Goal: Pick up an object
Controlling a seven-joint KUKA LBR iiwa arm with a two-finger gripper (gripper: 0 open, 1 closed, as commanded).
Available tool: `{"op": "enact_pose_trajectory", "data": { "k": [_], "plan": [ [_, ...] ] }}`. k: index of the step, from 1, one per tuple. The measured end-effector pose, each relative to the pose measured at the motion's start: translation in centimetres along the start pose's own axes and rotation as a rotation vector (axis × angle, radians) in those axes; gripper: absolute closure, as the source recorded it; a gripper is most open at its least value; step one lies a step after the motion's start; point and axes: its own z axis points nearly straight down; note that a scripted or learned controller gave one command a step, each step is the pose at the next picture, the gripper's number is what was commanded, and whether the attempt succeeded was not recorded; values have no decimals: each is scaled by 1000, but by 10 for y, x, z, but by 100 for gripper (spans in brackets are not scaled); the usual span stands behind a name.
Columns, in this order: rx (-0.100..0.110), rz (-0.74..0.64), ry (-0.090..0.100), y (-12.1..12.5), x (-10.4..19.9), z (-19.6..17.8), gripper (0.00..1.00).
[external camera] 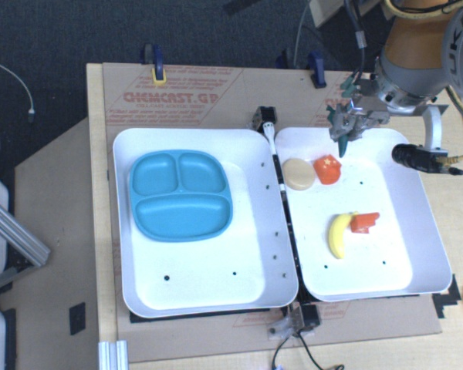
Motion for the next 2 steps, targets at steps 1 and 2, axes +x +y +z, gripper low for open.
{"op": "enact_pose_trajectory", "data": {
  "k": [1, 2],
  "plan": [
    [0, -1, 1, 6, 54, -4, 100],
    [5, 1, 1, 8, 99, 5, 100]
  ]
}}
